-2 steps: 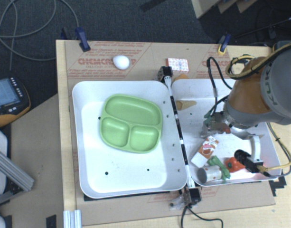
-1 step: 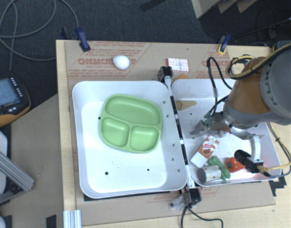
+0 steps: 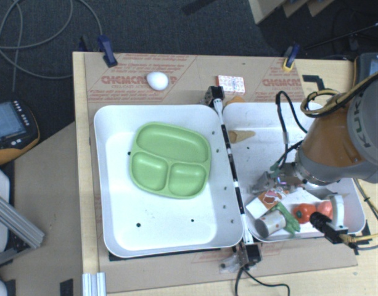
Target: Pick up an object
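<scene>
My gripper (image 3: 270,179) is low inside the right bin (image 3: 262,113), near the bin's left-centre, below the grey and orange wrist. Just in front of it, at the bin's near edge, lies a cluster of objects: a white card with a red mark (image 3: 266,200), a grey cylinder (image 3: 270,223) on its side, a green piece (image 3: 291,222), a red object (image 3: 304,211) and an orange one (image 3: 325,206). The gripper hangs right over the white card's far edge. Nothing can be seen held in it. The arm hides the bin's right middle.
The left bin (image 3: 115,184) holds a green divided plate (image 3: 170,159). A brown scrap (image 3: 239,136) lies in the right bin's far left. On the bench behind the bins sit a white egg-shaped ball (image 3: 156,80) and a small patterned box (image 3: 231,84). Cables loop over the arm.
</scene>
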Robot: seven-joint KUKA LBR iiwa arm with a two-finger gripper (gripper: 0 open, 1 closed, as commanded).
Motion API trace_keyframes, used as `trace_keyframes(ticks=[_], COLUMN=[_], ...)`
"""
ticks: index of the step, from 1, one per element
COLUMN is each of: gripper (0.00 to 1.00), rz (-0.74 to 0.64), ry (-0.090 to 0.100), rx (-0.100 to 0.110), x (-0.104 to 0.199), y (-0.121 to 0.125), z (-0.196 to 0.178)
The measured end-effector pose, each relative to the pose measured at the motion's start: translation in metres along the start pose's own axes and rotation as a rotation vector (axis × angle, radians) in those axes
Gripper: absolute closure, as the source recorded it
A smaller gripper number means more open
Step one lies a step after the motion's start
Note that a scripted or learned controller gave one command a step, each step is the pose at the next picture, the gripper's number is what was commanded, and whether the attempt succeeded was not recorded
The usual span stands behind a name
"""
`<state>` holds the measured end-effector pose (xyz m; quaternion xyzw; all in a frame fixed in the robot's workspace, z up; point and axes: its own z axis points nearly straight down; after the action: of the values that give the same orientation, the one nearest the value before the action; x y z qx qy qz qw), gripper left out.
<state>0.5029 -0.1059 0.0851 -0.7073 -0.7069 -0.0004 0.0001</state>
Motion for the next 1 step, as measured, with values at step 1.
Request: trace_keyframes(ticks=[1], gripper=[1.0], rz=[0.001], ry=[-0.002], rx=[-0.007], x=[-0.0004], y=[0.0019], z=[-0.0109])
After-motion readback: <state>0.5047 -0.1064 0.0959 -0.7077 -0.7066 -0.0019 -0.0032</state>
